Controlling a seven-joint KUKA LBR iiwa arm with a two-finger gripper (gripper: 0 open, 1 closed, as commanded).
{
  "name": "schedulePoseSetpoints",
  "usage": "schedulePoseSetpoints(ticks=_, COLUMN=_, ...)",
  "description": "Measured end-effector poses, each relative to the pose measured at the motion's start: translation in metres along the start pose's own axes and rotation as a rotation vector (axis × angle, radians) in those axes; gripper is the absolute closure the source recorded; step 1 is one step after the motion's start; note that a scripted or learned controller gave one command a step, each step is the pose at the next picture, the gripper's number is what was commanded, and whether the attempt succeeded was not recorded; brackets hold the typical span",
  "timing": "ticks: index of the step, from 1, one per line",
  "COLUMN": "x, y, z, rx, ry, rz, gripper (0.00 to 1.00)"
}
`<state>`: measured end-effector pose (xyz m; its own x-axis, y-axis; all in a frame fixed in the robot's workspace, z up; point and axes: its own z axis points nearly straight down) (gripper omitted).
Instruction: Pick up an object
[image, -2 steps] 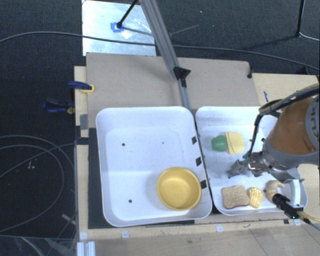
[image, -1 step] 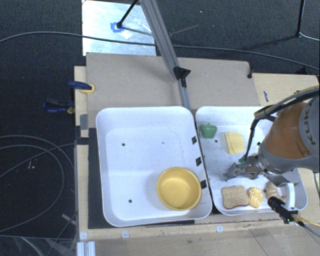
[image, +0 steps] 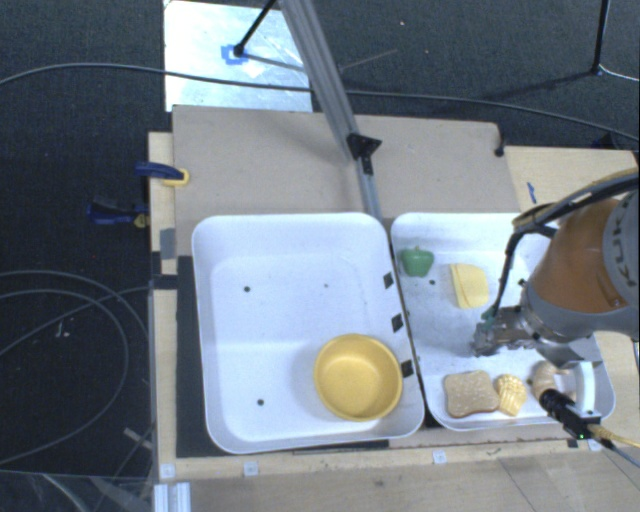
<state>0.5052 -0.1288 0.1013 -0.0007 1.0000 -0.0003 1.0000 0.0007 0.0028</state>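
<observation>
Two white bins (image: 300, 235) sit on cardboard; the gripper (image: 490, 338), opening unclear, hovers in the right bin near 1 toast slice (image: 470, 393), likely light, stiff and best pinched across its edges

The grey arm with its orange band (image: 590, 265) is reaching in from the right, its two-finger gripper (image: 487, 340) hanging low over the right shallow white bin (image: 430, 400). A pale yellow flat block (image: 468, 285) is lying just above it, a small green piece (image: 417, 261) near the divider (shape unclear). A tan toast-like slice (image: 470, 393) and a ridged yellow shell-like piece (image: 510, 394) are sitting side by side below. A round yellow bowl (image: 358, 376) is resting in the left shallow white bin (image: 230, 300).
</observation>
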Motion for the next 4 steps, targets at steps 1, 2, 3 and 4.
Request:
schedulePoseSetpoints(ticks=1, x=-0.006, y=-0.004, z=-0.046, rx=-0.003, ry=-0.001, rz=0.0, gripper=1.0)
schedulePoseSetpoints(ticks=2, x=-0.014, y=-0.001, z=-0.094, rx=-0.005, ry=-0.002, rz=-0.003, gripper=1.0)
schedulePoseSetpoints(ticks=3, x=-0.016, y=-0.004, z=-0.138, rx=-0.004, ry=-0.002, rz=-0.004, gripper=1.0)
schedulePoseSetpoints(ticks=4, x=0.032, y=0.004, z=-0.146, rx=-0.002, ry=0.002, rz=-0.01, gripper=1.0)
